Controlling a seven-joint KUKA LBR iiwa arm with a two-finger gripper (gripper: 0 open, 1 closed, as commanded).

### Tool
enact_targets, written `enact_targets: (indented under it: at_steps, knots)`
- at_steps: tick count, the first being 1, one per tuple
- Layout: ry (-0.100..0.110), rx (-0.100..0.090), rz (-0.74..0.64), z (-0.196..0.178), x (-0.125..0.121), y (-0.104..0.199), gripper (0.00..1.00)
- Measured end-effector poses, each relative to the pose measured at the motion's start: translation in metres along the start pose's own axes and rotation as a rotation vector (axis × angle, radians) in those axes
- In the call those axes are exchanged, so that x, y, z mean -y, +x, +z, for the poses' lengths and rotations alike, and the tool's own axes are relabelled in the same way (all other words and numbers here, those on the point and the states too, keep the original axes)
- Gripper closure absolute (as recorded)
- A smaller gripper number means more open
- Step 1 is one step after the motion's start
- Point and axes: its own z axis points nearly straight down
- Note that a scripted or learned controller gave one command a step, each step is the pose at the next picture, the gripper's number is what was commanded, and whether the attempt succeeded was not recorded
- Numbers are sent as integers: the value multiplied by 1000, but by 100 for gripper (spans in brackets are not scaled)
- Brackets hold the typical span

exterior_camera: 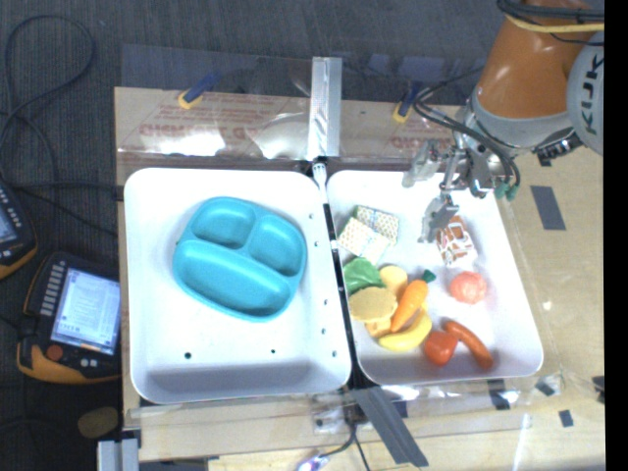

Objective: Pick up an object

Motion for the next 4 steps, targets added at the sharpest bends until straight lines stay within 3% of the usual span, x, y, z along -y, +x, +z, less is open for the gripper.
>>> enact_targets:
  at_steps: [1, 2, 3, 4]
  knots:
    - [0, 6, 391, 136, 3, -19, 0]
    - [2, -4, 426, 153, 91, -30, 0]
    - [-2, 11, 398, 152, 116, 5, 0]
    - [4, 3, 1167, 154, 66, -32, 0]
